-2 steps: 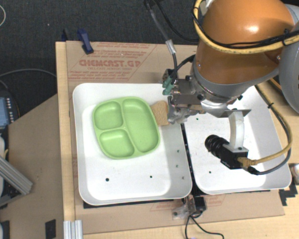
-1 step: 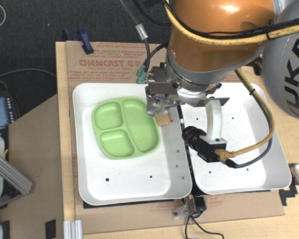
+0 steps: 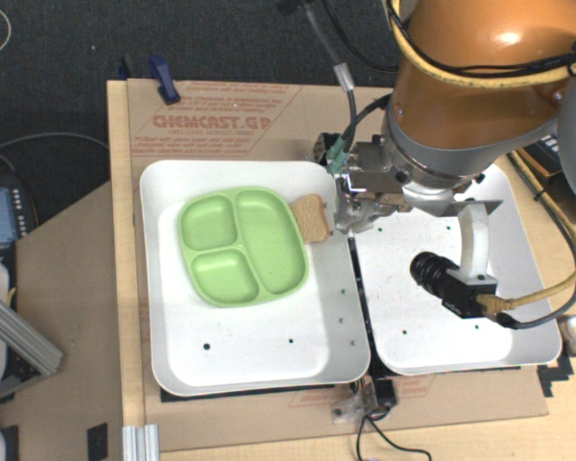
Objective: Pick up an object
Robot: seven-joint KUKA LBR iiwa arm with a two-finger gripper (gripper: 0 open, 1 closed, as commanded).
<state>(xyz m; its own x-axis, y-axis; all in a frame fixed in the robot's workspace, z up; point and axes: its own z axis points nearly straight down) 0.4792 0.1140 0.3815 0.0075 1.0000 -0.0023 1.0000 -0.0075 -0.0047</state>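
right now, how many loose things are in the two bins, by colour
green: 1, divided plate
tan: 1, flat piece at the plate's upper right rim
total: 2, both in the left bin

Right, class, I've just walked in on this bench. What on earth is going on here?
A robot arm reaches in from the right, its claw low over the edge where the left bin meets the right bin. The left bin holds a green divided plate with a tan piece against its upper right rim. The claw sits just beside the tan piece, and no grasp is visible.
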